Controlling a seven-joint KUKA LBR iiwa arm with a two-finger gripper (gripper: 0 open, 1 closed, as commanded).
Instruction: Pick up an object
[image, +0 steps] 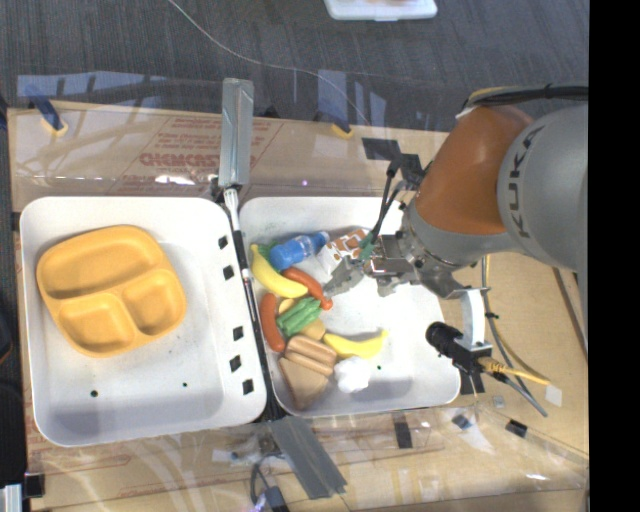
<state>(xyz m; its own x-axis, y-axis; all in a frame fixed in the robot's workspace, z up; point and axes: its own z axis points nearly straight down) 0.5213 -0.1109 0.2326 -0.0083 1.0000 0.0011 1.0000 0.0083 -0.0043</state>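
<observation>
- The arm (500, 190) sits highest and nearest the camera, its orange band over the right bin's (420, 385) far right part.
- The gripper (352, 268) reaches left over that bin, above the toy pile; I cannot tell how it is set, and nothing shows in its grasp.
- Under its tip: a blue bottle (296, 247), a banana (275, 277) and a carrot (308, 285), close together.
- Nearer the front: a green piece (298, 316), a hot dog (310, 353), a second banana (357, 344) and a white lump (351, 374).
- The left bin (60, 410) holds a yellow tray (108, 288) with compartments, lying flat, well apart from the gripper.
</observation>
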